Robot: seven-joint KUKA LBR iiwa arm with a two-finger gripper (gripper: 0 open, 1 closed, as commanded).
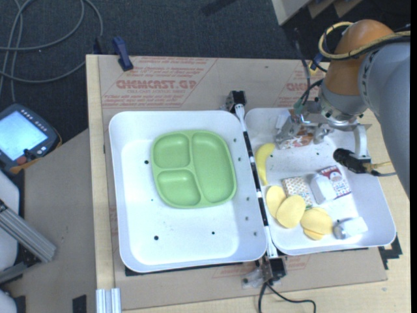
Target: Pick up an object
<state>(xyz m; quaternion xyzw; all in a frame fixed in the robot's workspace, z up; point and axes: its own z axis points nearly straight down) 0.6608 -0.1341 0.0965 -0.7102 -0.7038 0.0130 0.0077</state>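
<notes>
My gripper (pixel 298 132) is low over the far end of the right bin (pixel 384 222). A small reddish and white object (pixel 303 141) lies right under it, partly hidden. Nearer the front of that bin lie a checkered packet (pixel 297 186), a red and white box (pixel 335 180) and a grey piece (pixel 320 190). Yellow toy foods sit by the left wall: a pale banana shape (pixel 263 159), two rounded pieces (pixel 290 211) and a lemon-like one (pixel 316 222). A small white item (pixel 352 227) rests at the front right.
The left bin (pixel 130 175) holds a green divided plate (pixel 193 168). A black clamp (pixel 237 100) sits at the top of the wall between the bins. The bins rest on a cardboard sheet (pixel 163 77).
</notes>
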